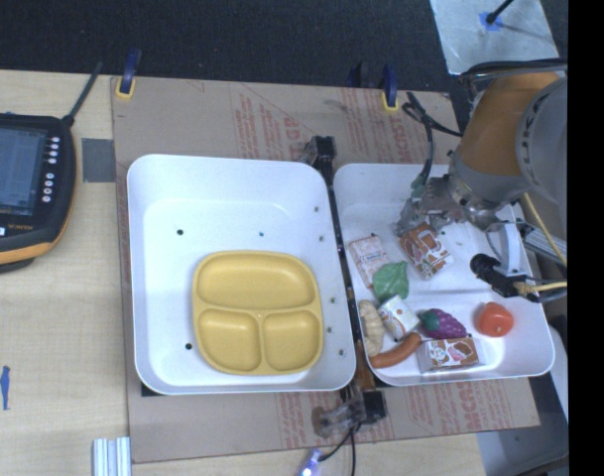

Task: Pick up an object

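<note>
Nearest the lens, left shallow white plastic bin [163, 206] bearing a yellow three-compartment plastic tray [257, 311]. Right shallow white bin [366, 191] crowded with toy food. Gripper [423, 228] low over a brown printed snack packet [425, 250], perhaps touching; finger spread unclear.

Both white bins, the left bin [153, 266] and the right bin [366, 191], look like smooth, slightly glossy plastic. The yellow compartment tray [257, 310] in the left one is matt plastic. Under them lies a sheet of brown cardboard [232, 117], dull and printed, on a pale wood-grain bench [44, 365]. The red tomato [494, 319] at lower right shines like plastic. The snack packets [424, 249] look like glossy printed wrappers.
</note>
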Tool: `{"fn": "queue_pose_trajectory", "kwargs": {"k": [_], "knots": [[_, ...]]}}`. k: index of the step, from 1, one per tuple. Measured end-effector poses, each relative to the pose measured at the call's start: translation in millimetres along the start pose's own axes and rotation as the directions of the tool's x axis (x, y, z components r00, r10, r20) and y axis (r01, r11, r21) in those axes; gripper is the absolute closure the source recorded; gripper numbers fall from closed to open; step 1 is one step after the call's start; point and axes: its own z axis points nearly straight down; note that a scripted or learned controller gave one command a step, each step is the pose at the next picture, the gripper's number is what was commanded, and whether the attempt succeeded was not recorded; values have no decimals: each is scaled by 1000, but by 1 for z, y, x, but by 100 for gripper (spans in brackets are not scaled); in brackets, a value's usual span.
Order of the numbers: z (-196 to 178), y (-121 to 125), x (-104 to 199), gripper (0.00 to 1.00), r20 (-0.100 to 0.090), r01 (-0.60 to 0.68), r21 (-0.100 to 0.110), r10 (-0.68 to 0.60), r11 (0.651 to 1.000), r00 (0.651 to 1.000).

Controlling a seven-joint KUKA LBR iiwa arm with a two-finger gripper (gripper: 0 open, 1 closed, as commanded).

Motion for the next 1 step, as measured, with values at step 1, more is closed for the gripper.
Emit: {"fn": "queue_pose_trajectory", "kwargs": {"k": [1], "knots": [[-87,-10,89,100,-3,-1,1,1,1000,1000]]}}
